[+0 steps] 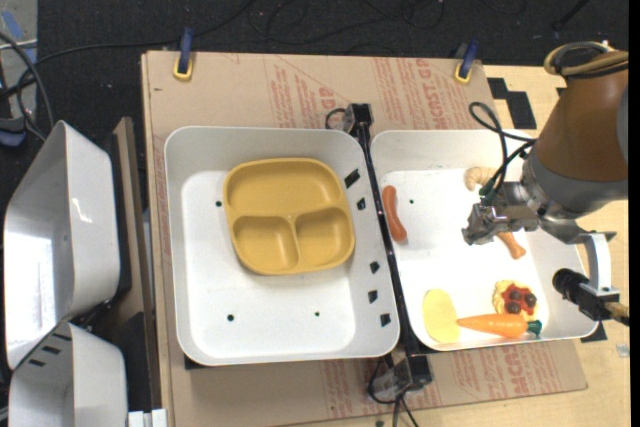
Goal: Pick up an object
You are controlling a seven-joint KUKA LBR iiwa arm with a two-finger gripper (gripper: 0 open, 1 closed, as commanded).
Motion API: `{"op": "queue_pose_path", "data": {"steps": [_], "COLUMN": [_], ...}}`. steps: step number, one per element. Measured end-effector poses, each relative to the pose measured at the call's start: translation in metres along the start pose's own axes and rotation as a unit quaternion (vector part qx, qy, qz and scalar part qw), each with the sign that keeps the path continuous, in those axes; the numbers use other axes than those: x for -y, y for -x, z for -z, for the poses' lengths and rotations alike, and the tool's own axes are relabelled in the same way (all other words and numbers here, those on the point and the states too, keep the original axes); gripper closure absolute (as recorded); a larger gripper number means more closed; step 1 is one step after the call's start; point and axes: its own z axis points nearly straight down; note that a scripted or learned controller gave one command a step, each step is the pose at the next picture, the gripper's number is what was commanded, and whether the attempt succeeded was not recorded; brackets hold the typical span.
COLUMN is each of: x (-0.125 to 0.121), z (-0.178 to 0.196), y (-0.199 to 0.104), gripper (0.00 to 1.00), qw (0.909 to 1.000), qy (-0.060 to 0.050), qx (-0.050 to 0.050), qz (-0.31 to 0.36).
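Claw (487,227) of mine hangs over the right bin (440,151), grip state unreadable, with the hot dog (395,213) lying lengthwise to its left.

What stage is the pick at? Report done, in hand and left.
Done: the gripper is down in the right bin, just left of a small orange piece. In hand: nothing visibly between its fingers. Left: the grasp and lift; the sausage, carrot and yellow piece lie on the bin floor.

Grey arm (575,177), orange band (592,105), dark metal gripper (483,225), black cables
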Motion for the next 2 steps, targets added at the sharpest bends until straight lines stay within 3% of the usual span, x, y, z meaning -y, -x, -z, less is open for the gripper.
{"op": "queue_pose_path", "data": {"steps": [1, 2], "x": [-0.001, -0.015], "z": [0.008, 0.009], "y": [0.0, -0.062], "gripper": [1.0, 1.0], "qw": [1.0, 1.0], "qy": [-0.001, -0.002], "qx": [0.0, -0.001], "qz": [0.0, 0.002]}}
